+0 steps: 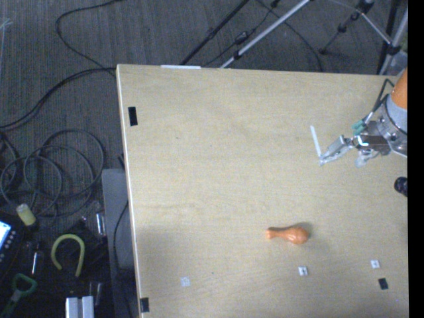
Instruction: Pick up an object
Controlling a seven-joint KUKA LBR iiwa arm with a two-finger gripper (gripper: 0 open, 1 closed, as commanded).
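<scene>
Lying alone on the tan surface (218, 144) in the lower middle-right of the frame is a small orange object (289, 234), shaped like a bulb with a thin neck. Its long axis runs nearly level across the picture, with the narrow end pointing left and the rounded, fatter end pointing right and sitting slightly lower. No bin walls can be made out around it; it rests on the bare board. At the right edge of the frame, in the upper half, the pincer (331, 152) reaches in leftward from the arm (395, 121). Its pale fingers (315, 141) are spread apart, released, with nothing between them. It sits well apart from the orange object, above and to the right of it in the picture.
</scene>
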